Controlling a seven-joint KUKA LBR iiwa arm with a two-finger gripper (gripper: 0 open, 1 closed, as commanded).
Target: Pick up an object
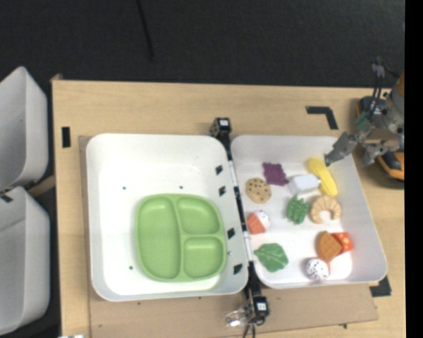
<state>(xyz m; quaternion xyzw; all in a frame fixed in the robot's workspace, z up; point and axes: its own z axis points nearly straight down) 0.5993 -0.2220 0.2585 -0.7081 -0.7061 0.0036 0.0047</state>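
Two shallow white bins sit side by side on the wooden surface [162, 104]. The left bin [113, 167] holds a green divided plate [180, 238]. The right bin [359, 252] gathers the toy food: a yellow banana [323, 176], with a croissant [325, 208] just below it, a cookie [257, 189] to its left and a green leaf [271, 256] farther down-left. The gripper [336, 155] hangs just above the banana, seemingly poised for a pick; whether its fingers are open cannot be told, and nothing appears held.

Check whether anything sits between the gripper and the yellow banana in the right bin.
Nothing visible does. The gripper hovers over the right bin at its upper right, right beside the yellow banana, with no other toy between them.
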